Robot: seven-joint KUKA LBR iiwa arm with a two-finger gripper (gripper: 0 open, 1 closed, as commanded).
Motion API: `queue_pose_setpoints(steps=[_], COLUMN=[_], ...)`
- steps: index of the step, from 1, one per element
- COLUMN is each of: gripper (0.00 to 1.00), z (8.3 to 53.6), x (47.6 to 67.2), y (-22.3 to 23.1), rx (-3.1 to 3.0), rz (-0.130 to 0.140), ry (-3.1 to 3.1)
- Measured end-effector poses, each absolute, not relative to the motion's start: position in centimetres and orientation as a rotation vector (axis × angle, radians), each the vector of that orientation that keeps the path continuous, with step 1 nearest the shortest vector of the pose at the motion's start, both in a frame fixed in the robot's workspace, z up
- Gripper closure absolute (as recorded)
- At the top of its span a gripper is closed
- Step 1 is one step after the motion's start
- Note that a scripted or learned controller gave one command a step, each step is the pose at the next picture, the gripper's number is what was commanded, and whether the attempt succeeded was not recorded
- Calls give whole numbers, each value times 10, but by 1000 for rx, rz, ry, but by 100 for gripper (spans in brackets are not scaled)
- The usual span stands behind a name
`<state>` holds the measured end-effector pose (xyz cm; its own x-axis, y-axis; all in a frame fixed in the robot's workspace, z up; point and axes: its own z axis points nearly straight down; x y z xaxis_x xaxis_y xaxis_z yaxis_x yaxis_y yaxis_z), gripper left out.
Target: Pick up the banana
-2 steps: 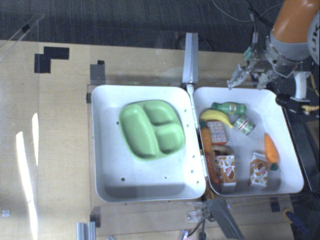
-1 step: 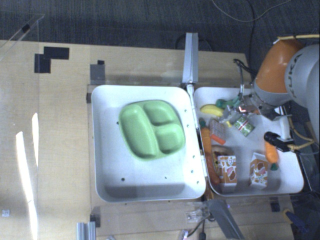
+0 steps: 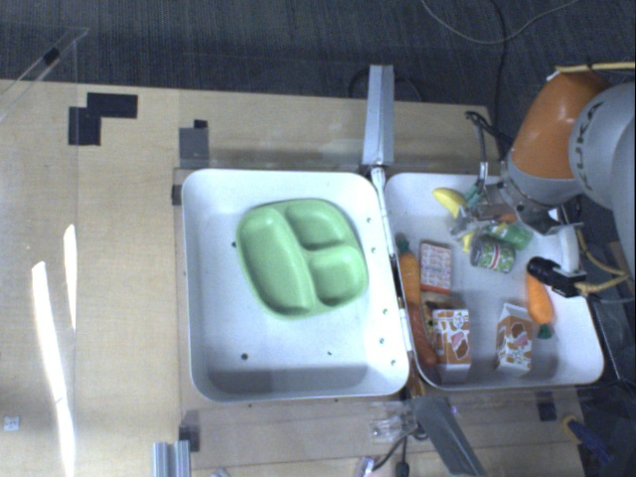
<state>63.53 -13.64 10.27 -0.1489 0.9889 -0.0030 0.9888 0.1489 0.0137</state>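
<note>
The hand [image 3: 481, 210] hovers low in the right bin [image 3: 591, 366], the banana [image 3: 449, 201] touching its left side; whether it grips, I cannot tell. Next: confirm the grasp, then lift.

Reaches in from the right edge of the camera view, grey upper link [image 3: 608, 147] crossing the top right corner. Carries a rounded orange band [image 3: 550, 127] just above the wrist. Bends downward from there through a darker wrist section [image 3: 542, 202]. Ends in a small metallic gripper [image 3: 480, 210] angled toward the left, low over the right bin's upper part. Too small and cluttered at the tip to judge the jaws' spread.
</note>
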Motion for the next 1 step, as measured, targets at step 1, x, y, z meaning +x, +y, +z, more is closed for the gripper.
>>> queue_pose_setpoints(steps=[1], gripper=[100], z=[241], x=[671], y=[-51], rx=[2212], rz=[11], ry=[2220])
